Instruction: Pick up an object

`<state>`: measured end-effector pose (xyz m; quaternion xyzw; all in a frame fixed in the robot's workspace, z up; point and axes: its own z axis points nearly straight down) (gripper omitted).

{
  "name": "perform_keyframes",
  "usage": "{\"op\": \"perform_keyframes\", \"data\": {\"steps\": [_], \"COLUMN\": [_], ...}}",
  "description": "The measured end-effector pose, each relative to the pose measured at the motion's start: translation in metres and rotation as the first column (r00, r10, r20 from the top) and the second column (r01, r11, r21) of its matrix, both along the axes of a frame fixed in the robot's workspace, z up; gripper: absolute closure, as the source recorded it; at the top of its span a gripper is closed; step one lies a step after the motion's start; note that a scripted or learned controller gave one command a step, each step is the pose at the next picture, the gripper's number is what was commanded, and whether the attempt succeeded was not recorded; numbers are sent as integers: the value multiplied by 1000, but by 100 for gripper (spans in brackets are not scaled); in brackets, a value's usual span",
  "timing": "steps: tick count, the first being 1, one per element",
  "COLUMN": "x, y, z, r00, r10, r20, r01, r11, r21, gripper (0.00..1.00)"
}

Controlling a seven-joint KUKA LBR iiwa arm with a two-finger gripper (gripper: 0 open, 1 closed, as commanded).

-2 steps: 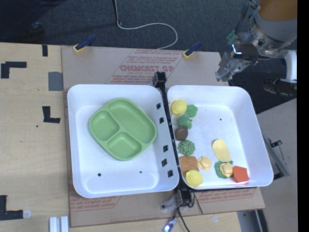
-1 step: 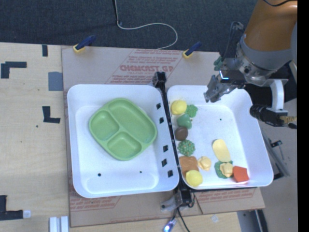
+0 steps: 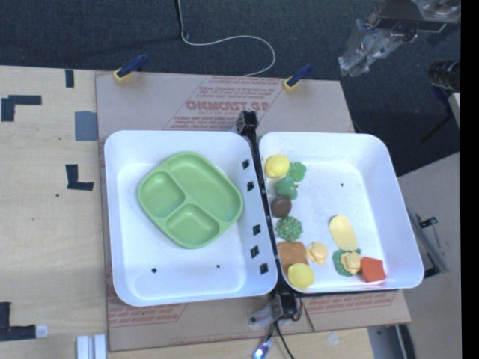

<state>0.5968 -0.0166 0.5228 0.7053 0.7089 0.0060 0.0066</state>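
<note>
Over in the right bin [image 3: 389, 178] the toy food is sitting in a loose crowd, most of it hugging the divider side. A yellow lemon [image 3: 276, 164] is lying near the top, with a green leafy piece [image 3: 297, 172] touching it on the right and a darker green piece [image 3: 286, 188] just below. Under those a brown round piece [image 3: 281, 206] is resting, then a bumpy green piece [image 3: 289, 228], then an orange-brown block [image 3: 292, 253] and a yellow ball [image 3: 301, 276] at the bottom edge. Further right a pale yellow oval [image 3: 343, 232] is lying by itself, a small yellow piece [image 3: 317, 253] is sitting beside the block, and a green-and-yellow piece [image 3: 347, 262] is touching a red block [image 3: 373, 269] in the corner.

The left bin [image 3: 120, 200] is carrying a light green divided plate [image 3: 190, 198] — three compartments, lying at a slant.

The gripper [image 3: 361, 57] is hanging high at the top right, well apart from both bins and out over the dark floor [image 3: 90, 13], nothing between its jaws as far as the view shows — whether they are open or closed, I cannot tell; they are blurred. Both bins are resting on a cardboard sheet [image 3: 217, 103] on the worktop [image 3: 37, 200].
</note>
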Motion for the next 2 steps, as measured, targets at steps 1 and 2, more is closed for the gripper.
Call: {"op": "perform_keyframes", "data": {"steps": [1,2], "x": [12,74], "y": [-4,-7], "z": [-114,18], "r00": [1000,1000], "r10": [-5,-2], "r20": [-31,-4], "r01": [5,2], "r11": [1000,1000], "r21": [-1,-2], "gripper": [100,100]}}
